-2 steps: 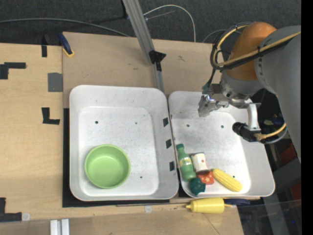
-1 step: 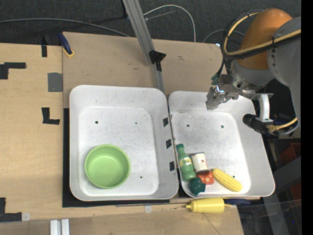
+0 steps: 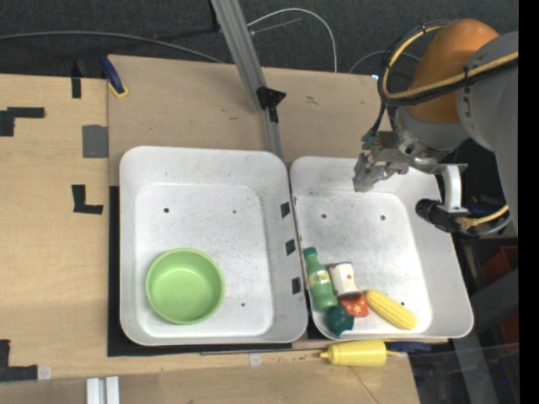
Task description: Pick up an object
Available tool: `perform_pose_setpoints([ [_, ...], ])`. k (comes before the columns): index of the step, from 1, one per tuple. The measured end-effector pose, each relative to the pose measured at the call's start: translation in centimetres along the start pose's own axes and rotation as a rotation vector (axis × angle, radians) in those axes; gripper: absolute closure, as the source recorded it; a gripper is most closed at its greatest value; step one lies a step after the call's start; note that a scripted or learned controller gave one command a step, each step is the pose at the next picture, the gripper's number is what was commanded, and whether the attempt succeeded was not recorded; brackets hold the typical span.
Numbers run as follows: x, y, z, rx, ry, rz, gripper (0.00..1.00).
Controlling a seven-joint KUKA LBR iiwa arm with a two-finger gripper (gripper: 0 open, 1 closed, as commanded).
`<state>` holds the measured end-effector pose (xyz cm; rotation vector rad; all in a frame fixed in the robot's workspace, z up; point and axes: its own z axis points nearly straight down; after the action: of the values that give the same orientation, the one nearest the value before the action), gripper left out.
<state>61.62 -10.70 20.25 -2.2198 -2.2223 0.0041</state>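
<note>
2 white bins side by side on the bench. Left bin (image 3: pixel 139 171): 1 green bowl (image 3: pixel 184 285), near its front left corner, sitting upright w/ opening up. Right bin (image 3: pixel 438 259): cluster of small things along its front edge – 1 green bottle (image 3: pixel 318 281) lying close to the bin's left wall, 1 white cylinder w/ red mark (image 3: pixel 343 277) just beside it, 1 red piece (image 3: pixel 355 306) in front of that, 1 dark teal piece (image 3: pixel 338 321) at the front edge, 1 yellow corn cob (image 3: pixel 392 309) lying at a slant toward the front right corner. The pieces look to be touching or nearly so; exact contacts too small to tell. 1 yellow bottle (image 3: pixel 356 353) lies outside, on the bench just past the right bin's front rim.

Gripper (image 3: pixel 369 173) is at the right bin's back edge, near the middle of the rim, pointing down. Nothing seen between its tips; spread or pressed together – cannot tell. The cluster is well apart from it, across the bin's bare floor at the opposite, front edge.
</note>
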Motion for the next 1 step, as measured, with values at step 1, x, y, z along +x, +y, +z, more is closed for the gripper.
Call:
perform_pose_setpoints([
  [1,5.47,0.57,-1.37,-0.002,0.003,-0.006,1.00],
])
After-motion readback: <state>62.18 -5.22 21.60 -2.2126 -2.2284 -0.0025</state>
